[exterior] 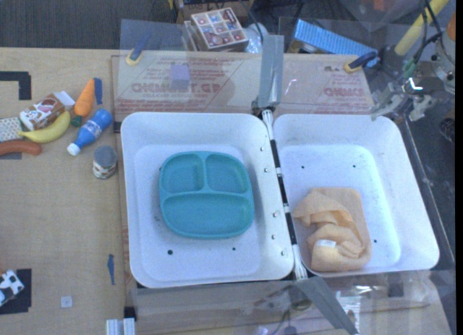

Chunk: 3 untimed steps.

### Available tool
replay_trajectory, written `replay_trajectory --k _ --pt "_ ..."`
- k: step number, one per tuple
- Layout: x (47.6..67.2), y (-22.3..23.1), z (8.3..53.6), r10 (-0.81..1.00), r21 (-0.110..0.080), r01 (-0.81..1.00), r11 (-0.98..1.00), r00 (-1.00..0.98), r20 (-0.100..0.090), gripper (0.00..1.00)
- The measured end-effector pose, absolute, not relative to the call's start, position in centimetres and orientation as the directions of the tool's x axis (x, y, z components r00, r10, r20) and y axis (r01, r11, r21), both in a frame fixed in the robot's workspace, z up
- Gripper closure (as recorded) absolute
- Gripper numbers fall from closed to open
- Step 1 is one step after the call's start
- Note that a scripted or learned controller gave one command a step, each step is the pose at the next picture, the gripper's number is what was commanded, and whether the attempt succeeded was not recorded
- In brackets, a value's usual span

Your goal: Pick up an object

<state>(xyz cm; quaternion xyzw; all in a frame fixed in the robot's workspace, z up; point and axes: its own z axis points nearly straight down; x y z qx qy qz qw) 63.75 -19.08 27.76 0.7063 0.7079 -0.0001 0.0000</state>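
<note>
A teal divided plate (206, 194) lies flat in the middle of the left bin (137, 138). A crumpled tan cloth (334, 229) with a small white tag sits in the near part of the right bin (405, 203). My gripper (400, 100) hangs over the far right corner of the right bin, well away from the cloth and the plate. Cables and glare blur it, and nothing shows in it.
On the bench left of the bins lie a banana (45, 132), a blue-and-white bottle (90, 131), a carrot (86, 98) and a small can (105, 161). Clear panels (181, 80) stand behind the bins, with a patterned box (217, 28) beyond.
</note>
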Motion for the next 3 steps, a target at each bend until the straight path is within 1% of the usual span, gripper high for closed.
replay_trajectory --k 1,2,3 --pt "54.6 -19.0 18.3 0.997 0.001 0.997 0.074 -0.074 -0.001 0.0" --pt "49.6 -16.6 10.1 0.993 0.0 0.993 0.119 -0.119 0.0 0.0" --pt "48.3 -15.5 9.0 0.995 0.013 0.995 0.103 -0.103 -0.006 0.0"
